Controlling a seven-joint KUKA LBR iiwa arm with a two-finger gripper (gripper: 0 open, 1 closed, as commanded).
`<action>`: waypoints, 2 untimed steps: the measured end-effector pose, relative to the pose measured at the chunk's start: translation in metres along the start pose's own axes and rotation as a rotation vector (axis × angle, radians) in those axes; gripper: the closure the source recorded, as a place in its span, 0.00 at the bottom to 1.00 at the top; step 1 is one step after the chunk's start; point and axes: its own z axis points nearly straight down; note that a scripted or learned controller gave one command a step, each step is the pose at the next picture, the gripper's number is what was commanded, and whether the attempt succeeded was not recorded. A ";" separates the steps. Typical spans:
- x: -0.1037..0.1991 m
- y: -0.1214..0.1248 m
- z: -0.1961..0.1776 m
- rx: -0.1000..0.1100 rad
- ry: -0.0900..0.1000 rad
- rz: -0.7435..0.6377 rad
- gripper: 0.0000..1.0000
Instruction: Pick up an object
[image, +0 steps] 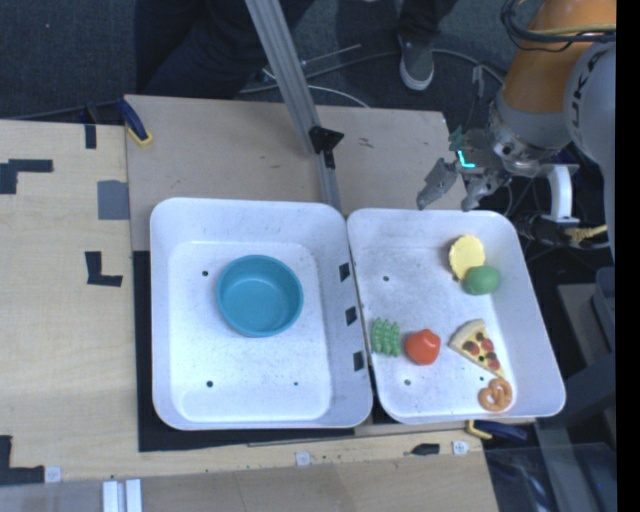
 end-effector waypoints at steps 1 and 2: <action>0.000 0.000 0.000 0.000 0.000 0.000 0.00; -0.001 0.001 0.063 0.006 0.001 0.000 0.00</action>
